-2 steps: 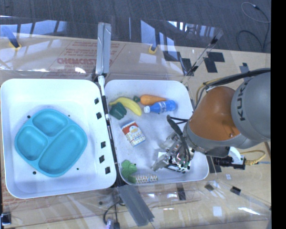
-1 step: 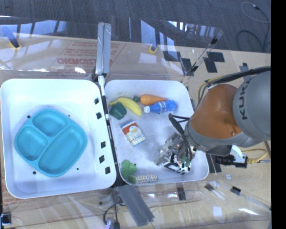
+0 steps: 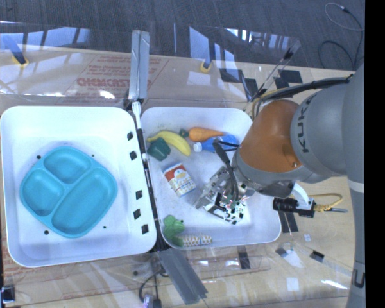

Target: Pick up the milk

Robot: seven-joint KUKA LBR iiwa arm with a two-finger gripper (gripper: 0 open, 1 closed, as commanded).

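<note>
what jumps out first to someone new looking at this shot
The grey and orange arm looms over the right bin, its gripper low among small items beside the milk carton. In the left bin lies a bright blue divided plate.

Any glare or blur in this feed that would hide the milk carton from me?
Camera view: blue-white glare streaks the clear plastic sheet behind the bins, not the bins themselves. The small red-and-white milk carton in the right white bin is evenly lit, its print too soft to read. The two-finger gripper is dark and cluttered against a black-and-white object; finger detail is unclear.
</note>
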